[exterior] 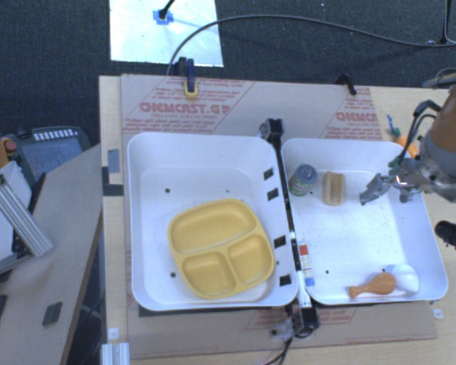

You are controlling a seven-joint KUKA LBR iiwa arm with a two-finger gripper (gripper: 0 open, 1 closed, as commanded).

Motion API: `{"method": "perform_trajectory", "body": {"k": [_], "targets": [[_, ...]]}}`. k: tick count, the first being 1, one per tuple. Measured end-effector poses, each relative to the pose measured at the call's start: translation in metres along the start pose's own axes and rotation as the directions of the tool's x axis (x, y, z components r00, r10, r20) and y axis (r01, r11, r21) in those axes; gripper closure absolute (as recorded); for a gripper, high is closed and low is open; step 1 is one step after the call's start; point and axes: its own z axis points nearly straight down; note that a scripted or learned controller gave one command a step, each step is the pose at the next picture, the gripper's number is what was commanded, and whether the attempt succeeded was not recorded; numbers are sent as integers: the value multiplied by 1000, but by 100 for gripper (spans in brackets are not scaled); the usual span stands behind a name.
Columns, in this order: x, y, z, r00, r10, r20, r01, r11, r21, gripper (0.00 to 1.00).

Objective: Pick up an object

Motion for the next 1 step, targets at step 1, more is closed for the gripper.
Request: {"method": "perform_trajectory", "body": {"k": [1], "targets": [[-5, 6, 59, 1000, 0, 0, 0, 1000, 0, 0]]}}
